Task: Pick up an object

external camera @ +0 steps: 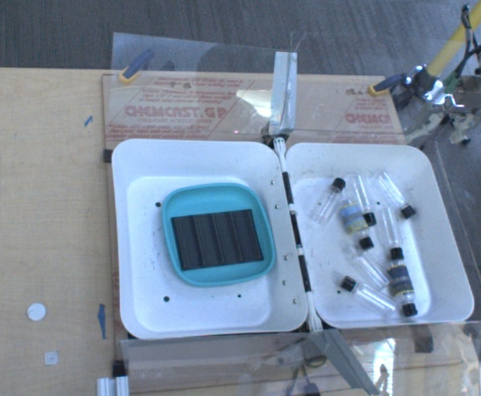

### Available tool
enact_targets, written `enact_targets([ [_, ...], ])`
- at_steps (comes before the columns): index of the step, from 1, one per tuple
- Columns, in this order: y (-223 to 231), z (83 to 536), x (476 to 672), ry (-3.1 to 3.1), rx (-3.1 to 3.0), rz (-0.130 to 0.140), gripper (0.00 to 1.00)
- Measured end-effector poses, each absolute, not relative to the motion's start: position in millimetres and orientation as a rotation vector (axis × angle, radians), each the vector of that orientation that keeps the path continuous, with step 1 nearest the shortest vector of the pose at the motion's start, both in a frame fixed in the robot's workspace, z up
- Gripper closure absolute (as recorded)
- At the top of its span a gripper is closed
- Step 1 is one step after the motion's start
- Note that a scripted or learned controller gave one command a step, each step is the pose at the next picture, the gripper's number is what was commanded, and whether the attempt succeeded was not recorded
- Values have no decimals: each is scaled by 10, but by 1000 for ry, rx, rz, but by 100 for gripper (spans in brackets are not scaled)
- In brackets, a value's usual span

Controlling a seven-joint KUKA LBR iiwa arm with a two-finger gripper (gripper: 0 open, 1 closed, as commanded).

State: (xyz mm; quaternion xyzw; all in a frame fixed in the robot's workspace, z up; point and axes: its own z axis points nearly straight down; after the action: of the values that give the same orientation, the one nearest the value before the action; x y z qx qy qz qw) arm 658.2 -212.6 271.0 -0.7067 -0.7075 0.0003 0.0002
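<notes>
The right white bin (450, 246) holds several small clear vials with black caps, lying scattered on their sides. One vial (329, 200) lies near the bin's upper left, and another with a blue label (355, 216) is beside it. A dark-filled vial (400, 280) and a long clear vial (369, 296) lie toward the front. Loose black caps (365, 242) sit between them. The left white bin (137, 246) holds a teal tray (174, 213) with a dark slotted insert (219, 239).
A clear sheet with red lettering (182, 110) lies behind the bins, with an upright metal post (285, 97) at the seam. Clamps and a yellow-handled tool (453, 46) crowd the upper right corner. Bare wooden bench (34, 180) spreads to the left, bearing a small white disc (36, 311).
</notes>
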Motion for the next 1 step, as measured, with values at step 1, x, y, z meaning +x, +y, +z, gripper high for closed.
enact_targets([
  [1,-2227,1607,6560,-2265,-2178,1,0],
])
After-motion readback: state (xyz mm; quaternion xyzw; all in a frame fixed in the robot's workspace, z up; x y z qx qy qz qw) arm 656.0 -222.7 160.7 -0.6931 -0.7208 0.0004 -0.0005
